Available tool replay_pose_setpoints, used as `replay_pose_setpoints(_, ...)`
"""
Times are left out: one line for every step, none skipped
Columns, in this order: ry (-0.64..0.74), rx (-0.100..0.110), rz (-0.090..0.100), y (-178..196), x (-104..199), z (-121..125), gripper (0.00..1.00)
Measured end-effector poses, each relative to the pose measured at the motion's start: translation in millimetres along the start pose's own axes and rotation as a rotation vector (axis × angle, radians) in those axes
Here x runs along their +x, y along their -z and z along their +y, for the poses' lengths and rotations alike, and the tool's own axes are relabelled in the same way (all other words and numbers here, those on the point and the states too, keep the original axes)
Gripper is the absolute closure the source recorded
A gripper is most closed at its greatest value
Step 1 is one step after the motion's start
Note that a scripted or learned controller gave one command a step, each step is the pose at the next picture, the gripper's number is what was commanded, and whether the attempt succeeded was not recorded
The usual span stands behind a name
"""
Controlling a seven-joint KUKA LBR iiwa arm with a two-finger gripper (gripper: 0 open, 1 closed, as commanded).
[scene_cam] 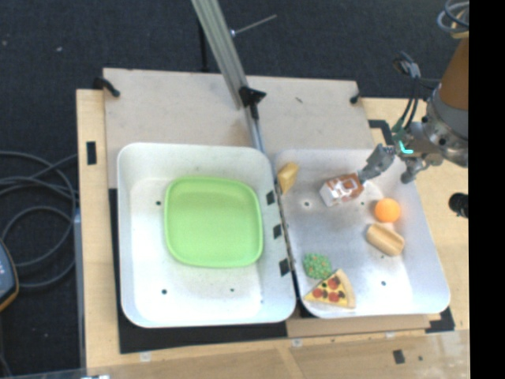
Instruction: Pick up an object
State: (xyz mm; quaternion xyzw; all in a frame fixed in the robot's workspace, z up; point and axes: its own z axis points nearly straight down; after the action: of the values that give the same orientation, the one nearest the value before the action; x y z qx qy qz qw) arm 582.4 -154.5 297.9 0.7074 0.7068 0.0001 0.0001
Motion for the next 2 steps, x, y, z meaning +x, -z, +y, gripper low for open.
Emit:
replay_pose_setpoints(0.0,0.0,0.0,-0.1,0.0,0.0,0.0)
replay_pose_setpoints(0.0,0.005,0.0,-56.3,0.3,8.7,0.0)
